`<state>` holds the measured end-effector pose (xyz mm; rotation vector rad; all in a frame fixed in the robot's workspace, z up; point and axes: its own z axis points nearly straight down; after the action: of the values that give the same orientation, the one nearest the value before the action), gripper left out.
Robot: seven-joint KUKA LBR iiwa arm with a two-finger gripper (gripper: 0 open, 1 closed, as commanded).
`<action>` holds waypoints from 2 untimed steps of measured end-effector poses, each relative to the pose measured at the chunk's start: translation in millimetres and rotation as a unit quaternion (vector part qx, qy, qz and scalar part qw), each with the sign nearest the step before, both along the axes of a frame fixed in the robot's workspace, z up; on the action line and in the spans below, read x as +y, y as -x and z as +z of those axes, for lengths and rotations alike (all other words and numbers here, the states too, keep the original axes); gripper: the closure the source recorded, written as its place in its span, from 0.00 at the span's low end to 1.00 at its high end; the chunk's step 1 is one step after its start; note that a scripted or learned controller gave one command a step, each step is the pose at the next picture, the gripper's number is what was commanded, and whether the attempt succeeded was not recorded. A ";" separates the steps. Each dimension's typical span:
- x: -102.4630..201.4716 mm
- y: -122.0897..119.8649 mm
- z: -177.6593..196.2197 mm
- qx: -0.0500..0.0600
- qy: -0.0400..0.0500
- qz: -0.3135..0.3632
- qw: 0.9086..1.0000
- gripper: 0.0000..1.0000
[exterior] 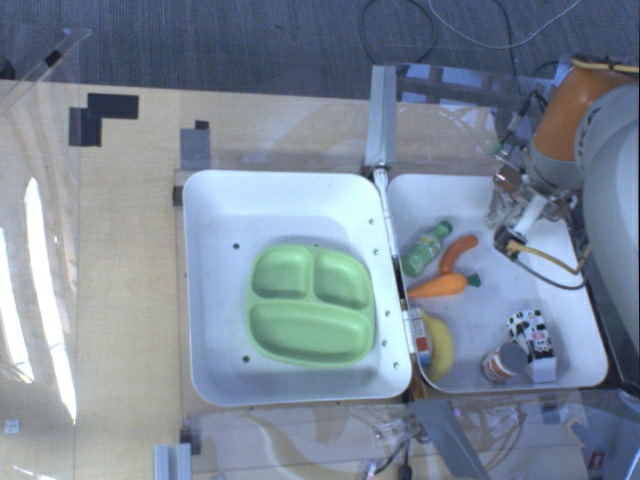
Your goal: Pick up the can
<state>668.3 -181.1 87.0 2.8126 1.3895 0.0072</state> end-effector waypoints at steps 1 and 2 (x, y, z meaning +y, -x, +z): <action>1.0 -0.7 0.2 0.000 -0.001 -0.020 1.000 1.00; -17.3 4.6 -0.5 0.001 0.000 0.031 1.000 1.00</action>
<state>663.8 -198.3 86.5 2.7684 1.4777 0.0055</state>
